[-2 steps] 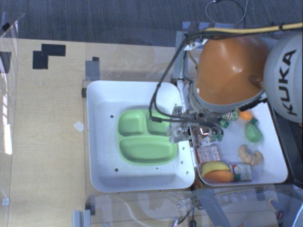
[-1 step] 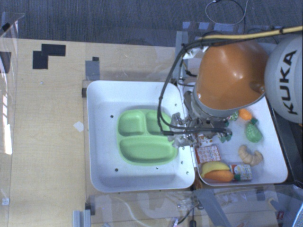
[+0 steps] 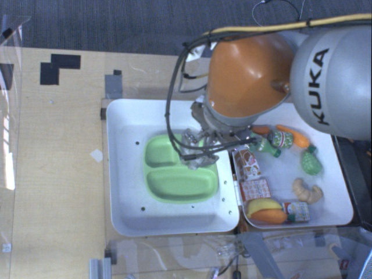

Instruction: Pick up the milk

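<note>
So the hand [image 3: 196,151] was hanging over the left bin [image 3: 125,173], right above the green divided tray [image 3: 174,182] that sat in the middle of it. It was parked over the tray's upper right corner, close to the wall between the two bins. Honestly I couldn't tell whether it was apart or together, the metal bits and cables blurred into one clump from that angle, and I couldn't make out anything held in it.

The milk [image 3: 247,163], a small carton with a red and white print, was lying flat in the right bin [image 3: 337,196], tight against its left wall, just to the right of the hand and apart from it. Directly below the carton sat a small pink checkered box [image 3: 256,189], touching or nearly so.

The rest of the right bin was toy food: a yellow and orange fruit piece [image 3: 265,210] at the bottom left, a little juice-type box [image 3: 297,211] next to it, a tan knobbly thing [image 3: 307,191], a green veggie [image 3: 311,163] near the right wall, a carrot [image 3: 293,135] and a green bottle [image 3: 278,140] up top, partly under the arm.

The big orange band [image 3: 247,77] of the arm covered the top of both bins. The counter [image 3: 58,173] was plain tan wood.
</note>
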Robot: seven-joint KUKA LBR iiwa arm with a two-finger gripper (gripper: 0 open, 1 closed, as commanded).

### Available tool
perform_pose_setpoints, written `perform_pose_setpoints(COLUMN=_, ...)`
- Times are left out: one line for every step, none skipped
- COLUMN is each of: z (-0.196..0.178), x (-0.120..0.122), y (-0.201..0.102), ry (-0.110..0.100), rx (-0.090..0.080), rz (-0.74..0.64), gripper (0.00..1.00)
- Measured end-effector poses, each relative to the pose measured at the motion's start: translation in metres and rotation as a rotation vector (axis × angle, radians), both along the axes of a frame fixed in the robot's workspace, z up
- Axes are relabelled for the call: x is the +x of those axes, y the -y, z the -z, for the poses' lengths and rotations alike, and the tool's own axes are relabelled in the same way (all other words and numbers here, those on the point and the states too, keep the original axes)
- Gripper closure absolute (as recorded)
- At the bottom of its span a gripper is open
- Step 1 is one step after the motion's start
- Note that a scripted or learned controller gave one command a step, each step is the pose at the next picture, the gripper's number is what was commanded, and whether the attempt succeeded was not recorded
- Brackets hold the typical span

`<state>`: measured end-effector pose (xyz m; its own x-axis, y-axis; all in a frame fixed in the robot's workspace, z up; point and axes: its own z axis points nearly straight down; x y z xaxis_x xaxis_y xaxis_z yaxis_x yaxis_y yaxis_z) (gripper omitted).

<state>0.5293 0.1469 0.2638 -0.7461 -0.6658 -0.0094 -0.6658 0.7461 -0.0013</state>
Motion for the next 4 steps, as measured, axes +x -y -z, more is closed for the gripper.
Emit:
perform_pose_setpoints(z=-0.014, x=-0.033, y=-0.035, ry=0.000, rx=0.000, rz=0.000, gripper=1.00)
perform_pose_setpoints(z=-0.030, x=-0.036, y=-0.061, ry=0.000, rx=0.001, rz=0.030, gripper=1.00)
perform_pose_setpoints(z=-0.029, x=-0.032, y=-0.081, ry=0.000, rx=0.000, rz=-0.045, gripper=1.00)
perform_pose_setpoints(z=-0.031, x=-0.031, y=-0.076, ry=0.001, rx=0.000, rz=-0.145, gripper=1.00)
